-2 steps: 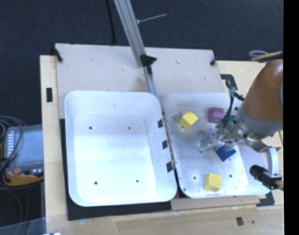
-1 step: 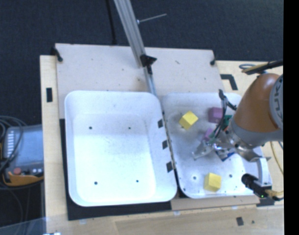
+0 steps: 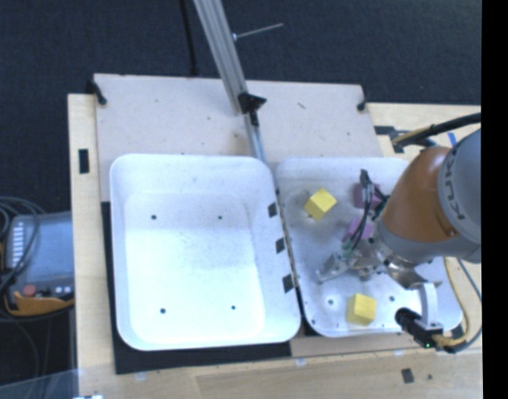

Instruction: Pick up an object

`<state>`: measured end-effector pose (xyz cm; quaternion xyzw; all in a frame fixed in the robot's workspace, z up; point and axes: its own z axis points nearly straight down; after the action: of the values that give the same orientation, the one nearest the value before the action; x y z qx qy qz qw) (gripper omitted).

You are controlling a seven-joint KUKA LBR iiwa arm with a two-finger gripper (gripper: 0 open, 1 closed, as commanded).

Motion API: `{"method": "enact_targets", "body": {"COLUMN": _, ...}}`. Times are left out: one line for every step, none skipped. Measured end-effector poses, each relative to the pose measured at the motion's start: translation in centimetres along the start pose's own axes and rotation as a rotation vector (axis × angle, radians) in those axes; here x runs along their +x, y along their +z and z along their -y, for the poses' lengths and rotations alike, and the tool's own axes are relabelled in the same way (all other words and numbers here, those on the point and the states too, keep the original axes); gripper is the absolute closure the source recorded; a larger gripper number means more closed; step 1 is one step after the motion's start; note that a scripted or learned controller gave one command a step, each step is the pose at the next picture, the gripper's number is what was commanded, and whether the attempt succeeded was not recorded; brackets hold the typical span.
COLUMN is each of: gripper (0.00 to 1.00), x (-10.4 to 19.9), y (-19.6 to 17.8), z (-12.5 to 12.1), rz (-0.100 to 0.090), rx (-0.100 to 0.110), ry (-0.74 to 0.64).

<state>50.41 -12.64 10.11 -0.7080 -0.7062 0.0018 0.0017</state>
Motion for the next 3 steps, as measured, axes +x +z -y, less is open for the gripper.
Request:
{"method": "enact_targets", "body": {"gripper": 1.00, "x": -0.1, "y": -1.4, "z": -0.2, "rz": 0.001, "rx": -0.010, "ry": 0.009}}
{"method": "enact_targets", "body": {"gripper": 1.00, "x": 0.5, "y": -6.4, "z": 0.3, "rz": 0.001, "rx": -0.011, "ry": -0.005}}
{"method": "enact_targets", "body": {"gripper": 1.00, "x": 0.1, "y": -10.8, "z": 0.0, "rz": 0.002, "rx": -0.012, "ry": -0.006}}
